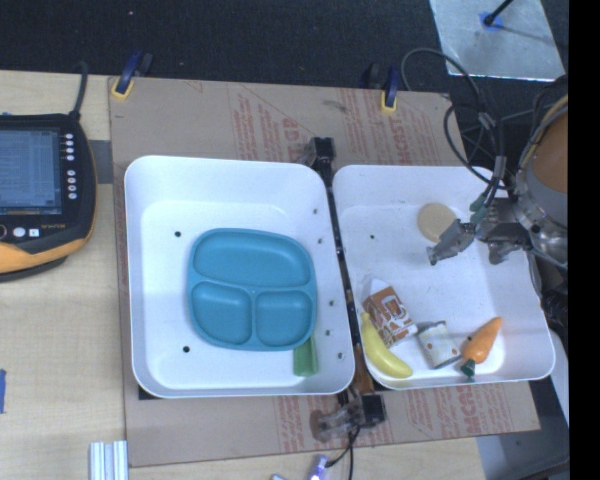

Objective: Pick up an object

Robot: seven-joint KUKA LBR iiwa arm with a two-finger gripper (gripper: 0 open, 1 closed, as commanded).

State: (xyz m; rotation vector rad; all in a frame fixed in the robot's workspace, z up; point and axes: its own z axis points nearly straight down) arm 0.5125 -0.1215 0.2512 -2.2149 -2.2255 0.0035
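White right bin (380,193), jaws (470,246) spread open, holding nothing, beside tan disc (437,219)

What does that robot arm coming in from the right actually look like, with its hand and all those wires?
The arm is grey metal with an orange band near its end. Its hand is a small dark-grey piece ending in two thin metal fingers. Black cables loop behind it over the bench.
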